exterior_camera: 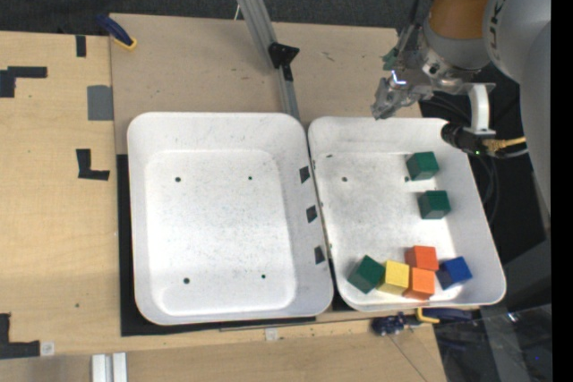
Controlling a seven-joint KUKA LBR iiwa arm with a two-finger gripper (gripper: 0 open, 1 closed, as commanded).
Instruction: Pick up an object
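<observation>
The right bin holds several small blocks. Two dark green cubes lie near its right wall. At its near end a green block, a yellow block, two orange blocks and a blue block sit clustered together. My gripper hangs above the bin's far rim, apart from every block, with nothing visible between its fingers.
The left bin lies beside the right one. A slanted metal pole crosses the bench behind the bins. Black tape marks and a blue-yellow item lie on the wooden bench to the left.
</observation>
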